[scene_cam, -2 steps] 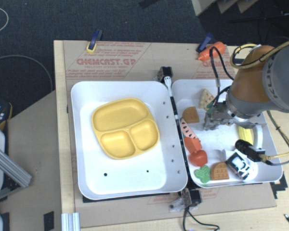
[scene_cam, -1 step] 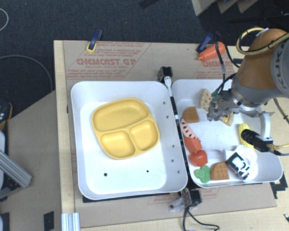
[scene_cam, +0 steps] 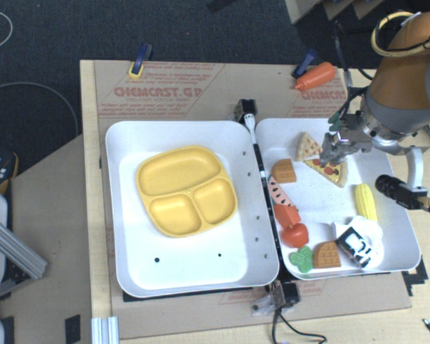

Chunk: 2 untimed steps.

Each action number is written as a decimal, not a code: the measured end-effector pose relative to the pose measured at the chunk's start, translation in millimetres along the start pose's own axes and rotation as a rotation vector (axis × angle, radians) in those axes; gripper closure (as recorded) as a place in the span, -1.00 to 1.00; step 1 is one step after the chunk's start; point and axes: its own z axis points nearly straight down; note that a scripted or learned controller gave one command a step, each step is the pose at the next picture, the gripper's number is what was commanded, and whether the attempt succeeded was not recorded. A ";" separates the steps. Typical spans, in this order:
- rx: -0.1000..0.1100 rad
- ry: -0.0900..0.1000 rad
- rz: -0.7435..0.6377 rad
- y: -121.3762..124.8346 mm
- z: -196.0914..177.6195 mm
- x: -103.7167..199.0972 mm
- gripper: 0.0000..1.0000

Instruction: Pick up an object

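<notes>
The right bin (scene_cam: pixel 394 213) holds several toy foods. A pizza slice (scene_cam: pixel 331 170) lies near its back, with a pale wedge (scene_cam: pixel 307 147) beside it. My gripper (scene_cam: pixel 334 155) hangs right over the pizza slice, its fingertips at or just above it. A brown block (scene_cam: pixel 284 170), a watermelon slice (scene_cam: pixel 274 190), a red piece (scene_cam: pixel 290 224), a corn cob (scene_cam: pixel 365 201), a waffle (scene_cam: pixel 327 254), a green piece (scene_cam: pixel 301 259) and a black-and-white item (scene_cam: pixel 357 244) lie around.
The left bin (scene_cam: pixel 122 213) holds a yellow divided plate (scene_cam: pixel 186 190). An orange carrot-like toy (scene_cam: pixel 315 76) lies on the bench behind the right bin. A black clamp (scene_cam: pixel 246 110) sits between the bins at the back.
</notes>
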 end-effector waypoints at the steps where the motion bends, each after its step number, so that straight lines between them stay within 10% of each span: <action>1: 0.005 0.001 0.000 0.9 -10.2 0.2 1.00; 2: 0.005 0.002 -0.003 35.4 -9.1 31.6 1.00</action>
